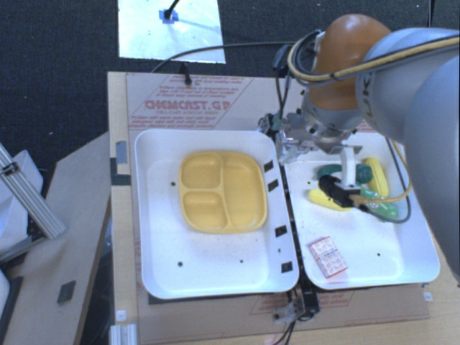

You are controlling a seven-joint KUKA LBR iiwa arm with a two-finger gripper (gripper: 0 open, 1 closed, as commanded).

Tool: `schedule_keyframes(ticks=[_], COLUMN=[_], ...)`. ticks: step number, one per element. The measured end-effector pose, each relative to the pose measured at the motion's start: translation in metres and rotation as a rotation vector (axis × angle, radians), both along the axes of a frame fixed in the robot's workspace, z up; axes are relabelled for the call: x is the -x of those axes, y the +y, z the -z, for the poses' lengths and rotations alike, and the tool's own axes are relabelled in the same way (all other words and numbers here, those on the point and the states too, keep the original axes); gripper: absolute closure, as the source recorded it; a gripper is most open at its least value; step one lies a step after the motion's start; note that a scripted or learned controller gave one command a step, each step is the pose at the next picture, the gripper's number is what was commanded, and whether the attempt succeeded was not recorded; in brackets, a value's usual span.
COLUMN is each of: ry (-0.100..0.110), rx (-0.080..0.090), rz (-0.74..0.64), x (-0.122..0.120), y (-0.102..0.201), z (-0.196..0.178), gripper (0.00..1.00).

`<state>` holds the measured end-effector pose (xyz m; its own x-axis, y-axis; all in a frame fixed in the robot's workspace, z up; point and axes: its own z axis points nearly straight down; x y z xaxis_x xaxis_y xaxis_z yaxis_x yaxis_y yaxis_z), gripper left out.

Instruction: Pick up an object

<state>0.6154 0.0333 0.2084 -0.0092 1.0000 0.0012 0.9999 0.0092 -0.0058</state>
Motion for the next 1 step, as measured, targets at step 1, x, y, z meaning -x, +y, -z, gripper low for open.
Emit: schedule_keyframes(ticks=[1], ry=[-0.004], rx=[0.0], rz=[-0.001], x=[0.0104], y=[0.0541], z=[-0.0138], gripper=[1.0])
